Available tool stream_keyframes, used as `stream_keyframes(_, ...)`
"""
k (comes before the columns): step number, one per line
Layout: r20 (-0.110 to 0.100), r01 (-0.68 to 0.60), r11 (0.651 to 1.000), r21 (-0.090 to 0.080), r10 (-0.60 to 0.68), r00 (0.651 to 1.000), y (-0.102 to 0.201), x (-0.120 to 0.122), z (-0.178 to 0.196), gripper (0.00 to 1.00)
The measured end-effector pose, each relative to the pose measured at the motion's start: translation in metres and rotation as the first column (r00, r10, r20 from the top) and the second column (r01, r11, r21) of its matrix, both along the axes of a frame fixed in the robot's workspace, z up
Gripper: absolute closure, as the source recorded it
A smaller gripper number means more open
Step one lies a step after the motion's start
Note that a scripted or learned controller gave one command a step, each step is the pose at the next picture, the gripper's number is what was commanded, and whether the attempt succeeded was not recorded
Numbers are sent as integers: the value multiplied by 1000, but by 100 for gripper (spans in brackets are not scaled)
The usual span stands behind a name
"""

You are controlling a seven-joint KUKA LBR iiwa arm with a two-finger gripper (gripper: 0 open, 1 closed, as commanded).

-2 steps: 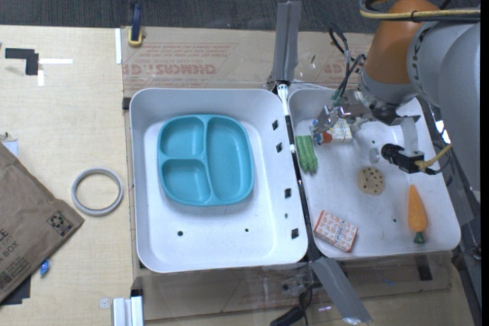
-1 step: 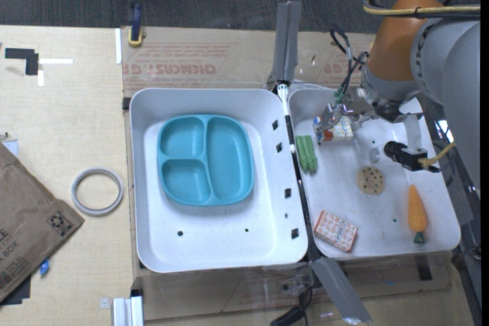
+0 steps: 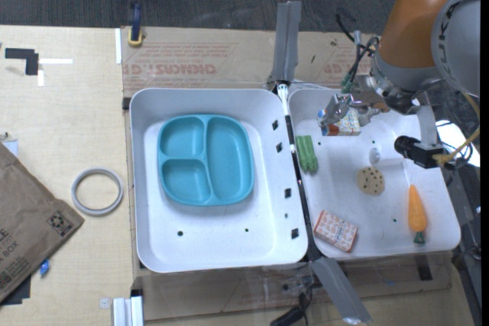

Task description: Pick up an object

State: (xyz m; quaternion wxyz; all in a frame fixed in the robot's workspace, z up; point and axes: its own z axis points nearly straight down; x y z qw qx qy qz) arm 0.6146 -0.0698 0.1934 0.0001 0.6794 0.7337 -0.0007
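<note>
Left to right, then. On the bench at nine o'clock, a brown cardboard box (image 3: 27, 229) with part of a printed word, seemingly "BOX", along its edge; rest unreadable. Beside it, a tape ring (image 3: 97, 190). Across the top, a cardboard sheet (image 3: 200, 57) with red upside-down lettering, too faint to spell out. In the left bin (image 3: 145, 179), a blue divided plate (image 3: 205, 160).

In the right bin (image 3: 439, 237): a green pickle (image 3: 307, 153) at nine o'clock, a patterned packet (image 3: 336, 230) at seven, a spotted cookie (image 3: 371, 180) at centre, a carrot (image 3: 416, 211) at four. Gripper (image 3: 340, 117) at eleven o'clock of that bin, low over the floor; whether open or closed, cannot tell.

Best done by picking one lone piece, probably the cookie or pickle, centring over it, descending straight and closing across the narrow side. Worth avoiding the bin wall.
</note>
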Motion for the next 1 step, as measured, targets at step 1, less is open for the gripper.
stream_keyframes(1, -2, -67, 998, 1, 67, 998, 17, -27, -3, 100)
